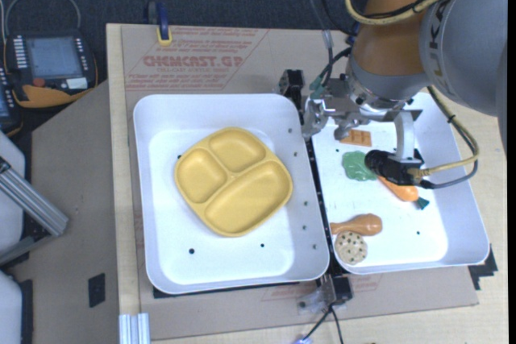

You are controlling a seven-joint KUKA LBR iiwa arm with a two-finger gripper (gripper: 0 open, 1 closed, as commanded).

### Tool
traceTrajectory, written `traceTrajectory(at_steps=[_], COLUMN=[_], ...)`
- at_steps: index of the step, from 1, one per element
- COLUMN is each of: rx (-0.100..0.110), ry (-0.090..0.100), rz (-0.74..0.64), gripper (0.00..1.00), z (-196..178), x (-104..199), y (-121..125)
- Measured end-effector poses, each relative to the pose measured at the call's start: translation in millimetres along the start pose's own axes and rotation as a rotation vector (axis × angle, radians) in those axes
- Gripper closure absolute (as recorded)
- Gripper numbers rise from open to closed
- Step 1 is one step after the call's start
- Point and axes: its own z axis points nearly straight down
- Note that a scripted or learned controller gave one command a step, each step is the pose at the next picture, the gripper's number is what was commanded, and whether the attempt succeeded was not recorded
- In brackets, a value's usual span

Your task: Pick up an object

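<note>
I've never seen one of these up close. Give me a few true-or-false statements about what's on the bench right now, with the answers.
1. The yellow divided plate lies in the left bin. True.
2. The cookie sits on the yellow plate. False: it lies in the right bin, near its front edge.
3. The arm hangs over the right bin. True.
4. The carrot lies in the left bin. False: it lies in the right bin, beside a green item.
5. The drumstick lies just behind the cookie. True.

Bright, even light from above washes the two shallow white plastic bins [153,197] nearly flat, leaving soft shadows beside the glossy yellow sectioned plate [234,181]; the orange-banded grey arm [419,20] looms slightly blurred, and the surroundings beyond the bench stay dim
</note>
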Motion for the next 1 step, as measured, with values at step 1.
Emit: traceTrajectory(at_steps=[1], rx=[0.000], ry=[0.000], rz=[0.000], gripper=[1.00], z=[-5.2], x=[47.9], y=[-14.7])
